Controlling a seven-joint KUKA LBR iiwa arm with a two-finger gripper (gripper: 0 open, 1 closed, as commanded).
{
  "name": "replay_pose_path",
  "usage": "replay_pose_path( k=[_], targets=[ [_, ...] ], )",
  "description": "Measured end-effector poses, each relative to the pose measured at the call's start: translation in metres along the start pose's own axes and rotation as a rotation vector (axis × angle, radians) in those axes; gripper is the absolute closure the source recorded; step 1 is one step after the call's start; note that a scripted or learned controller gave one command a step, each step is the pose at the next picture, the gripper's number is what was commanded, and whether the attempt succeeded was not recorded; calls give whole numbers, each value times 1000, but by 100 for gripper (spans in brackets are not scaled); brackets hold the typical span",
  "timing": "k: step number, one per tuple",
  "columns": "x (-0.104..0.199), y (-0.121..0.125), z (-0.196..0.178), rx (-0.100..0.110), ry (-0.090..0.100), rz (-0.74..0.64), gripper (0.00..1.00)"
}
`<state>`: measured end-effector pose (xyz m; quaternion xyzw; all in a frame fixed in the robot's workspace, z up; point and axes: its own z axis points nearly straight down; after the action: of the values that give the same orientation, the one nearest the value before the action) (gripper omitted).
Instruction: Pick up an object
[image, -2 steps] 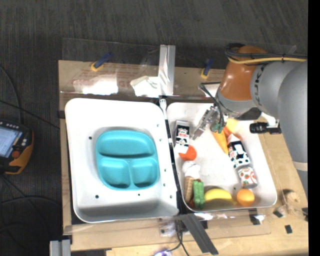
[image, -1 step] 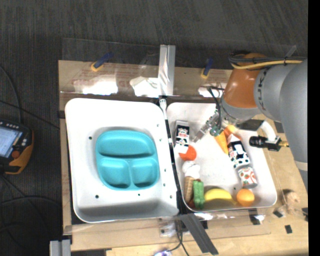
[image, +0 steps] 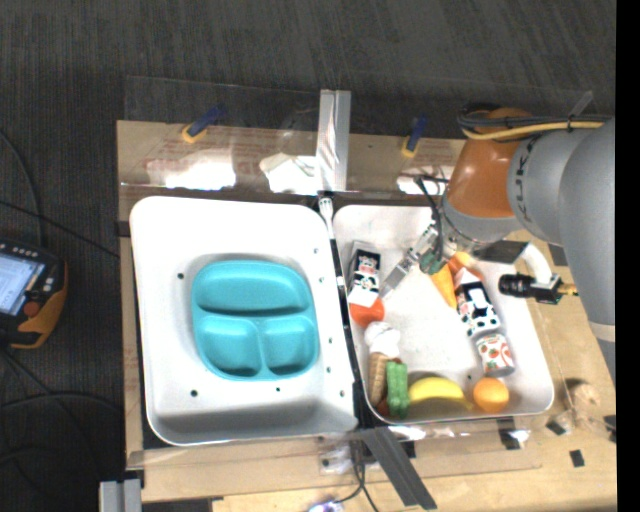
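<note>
My gripper (image: 420, 258) hangs low over the upper middle of the right bin (image: 530, 345), below the arm's orange band. Just to its lower right lies an orange carrot (image: 445, 285) whose green top sits right by the gripper; I cannot tell whether they touch. A small cow-patterned carton (image: 365, 275) lies to the gripper's left against the bin's left wall. A cow-patterned bottle (image: 478, 310) lies to its lower right, with a small can (image: 495, 352) below that.
Along the right bin's front lie an orange (image: 490, 393), a banana (image: 437, 390), a green item (image: 397, 388) and an ice-cream cone (image: 378, 372). The left bin (image: 160, 300) holds a teal divided plate (image: 255, 318). A divider wall separates the bins.
</note>
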<state>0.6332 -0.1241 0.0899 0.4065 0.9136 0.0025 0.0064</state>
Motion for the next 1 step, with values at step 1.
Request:
replay_pose_path(
  k=[1],
  targets=[
    [-6,25,0,9,-5,-52,0]
  ],
)
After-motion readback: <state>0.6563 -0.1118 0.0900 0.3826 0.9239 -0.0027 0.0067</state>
